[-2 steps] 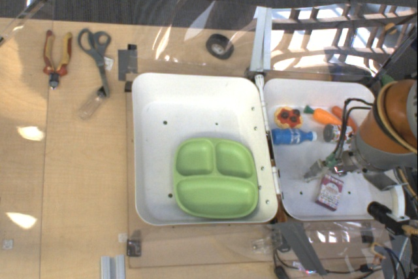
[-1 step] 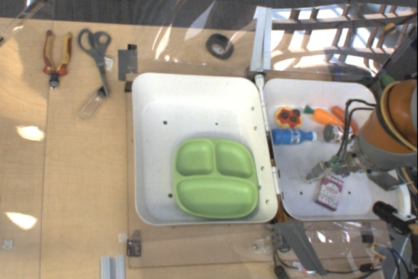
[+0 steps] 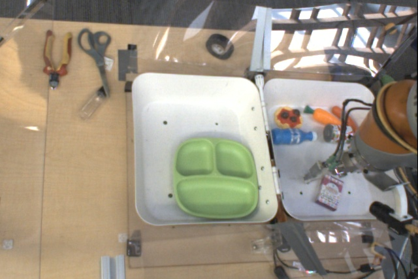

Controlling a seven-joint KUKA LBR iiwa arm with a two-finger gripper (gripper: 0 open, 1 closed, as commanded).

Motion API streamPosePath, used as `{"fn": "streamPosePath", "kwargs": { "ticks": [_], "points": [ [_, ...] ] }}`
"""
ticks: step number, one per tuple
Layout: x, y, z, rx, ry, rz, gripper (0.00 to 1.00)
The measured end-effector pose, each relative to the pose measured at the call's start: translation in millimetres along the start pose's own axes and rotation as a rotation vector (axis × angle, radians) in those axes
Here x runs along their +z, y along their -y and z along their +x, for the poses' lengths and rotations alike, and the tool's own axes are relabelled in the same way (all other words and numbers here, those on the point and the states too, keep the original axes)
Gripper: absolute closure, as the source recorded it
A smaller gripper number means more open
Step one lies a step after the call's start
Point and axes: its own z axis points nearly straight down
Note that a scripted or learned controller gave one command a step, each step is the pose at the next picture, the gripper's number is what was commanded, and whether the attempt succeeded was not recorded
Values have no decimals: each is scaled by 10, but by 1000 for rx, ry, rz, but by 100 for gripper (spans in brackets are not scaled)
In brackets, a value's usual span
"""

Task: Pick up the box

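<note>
Pink-purple box lying flat in right bin, near front edge, just below jaws. Jaws' state impossible to tell, small and blurred under grey-orange arm. Carrot partly hidden behind cable. Blue bottle nearby. Green divided plate in left bin.

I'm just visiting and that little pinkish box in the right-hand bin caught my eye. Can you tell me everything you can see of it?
The small pink-and-white cardboard-looking box lies flat on the floor of the right white bin, near its front edge, turned slightly askew. Its top face carries a printed label with dark red or purple patches; the print is too small to read. It looks closed and undamaged. The grey two-finger gripper hangs just above its upper left corner; whether they touch cannot be told. The other items in the bin lie apart from it.
</note>
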Motion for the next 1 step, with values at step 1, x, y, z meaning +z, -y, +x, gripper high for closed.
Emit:
{"fn": "streamPosePath", "kwargs": {
  "ticks": [1],
  "points": [
    [3,23,-125,-49,-5,0,0]
  ]
}}
